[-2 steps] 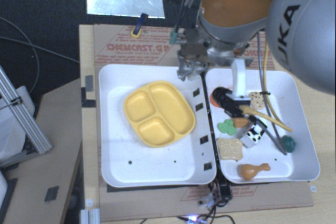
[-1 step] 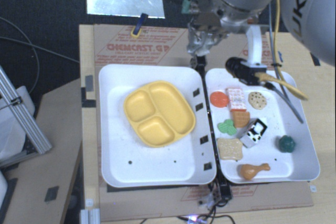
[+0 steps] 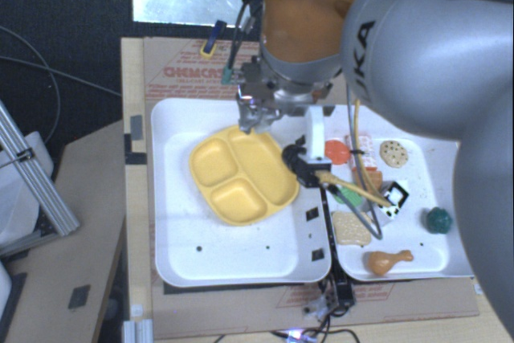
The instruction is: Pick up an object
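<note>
A bench seen from above at a slant, topped with a printed cardboard sheet [image 3: 185, 72] and set against a dark floor, carries two shallow white bins side by side. The left bin [image 3: 173, 253] holds one thing – a yellow divided plate [image 3: 241, 177] with three compartments, lying flat and turned at an angle, towards the bin's upper right. The grey arm [image 3: 418, 52], with its orange band, reaches in from the right and fills the upper right of the view. Its gripper [image 3: 254, 123] is low over the far rim of the yellow plate, at or very near the edge; whether it is open or closed cannot be told from this angle, nor whether it touches the plate. The right bin [image 3: 430, 253] holds small toy foods, spread out – a round speckled cookie [image 3: 393, 153] near the far side, a red tomato slice [image 3: 337, 151] to its left, a pale bread slice [image 3: 351, 227], a brown drumstick [image 3: 387, 259] near the front edge, and a dark green lump [image 3: 438, 219] at the right.
</note>
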You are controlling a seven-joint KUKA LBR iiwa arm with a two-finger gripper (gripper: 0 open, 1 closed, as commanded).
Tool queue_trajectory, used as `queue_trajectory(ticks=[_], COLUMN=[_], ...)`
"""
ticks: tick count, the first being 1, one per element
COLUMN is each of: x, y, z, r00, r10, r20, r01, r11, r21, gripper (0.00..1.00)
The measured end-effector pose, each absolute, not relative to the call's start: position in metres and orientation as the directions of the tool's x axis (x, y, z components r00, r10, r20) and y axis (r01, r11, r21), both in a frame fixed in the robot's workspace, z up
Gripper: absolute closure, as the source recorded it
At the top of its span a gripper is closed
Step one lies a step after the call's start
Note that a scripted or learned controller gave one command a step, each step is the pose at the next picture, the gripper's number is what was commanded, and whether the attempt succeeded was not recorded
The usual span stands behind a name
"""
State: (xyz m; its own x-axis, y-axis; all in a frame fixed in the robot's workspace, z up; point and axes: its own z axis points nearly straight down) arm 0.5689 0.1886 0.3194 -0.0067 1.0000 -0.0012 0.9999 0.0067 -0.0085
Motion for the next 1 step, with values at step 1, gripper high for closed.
queue_trajectory(ticks=[1], x=[0.5915], y=[0.2284], z=[0.2001], r00=[-0.006], r10=[1.000], r20=[-0.001], r01=[1.000], r11=[0.006], r21=[-0.007], gripper=[1.00])
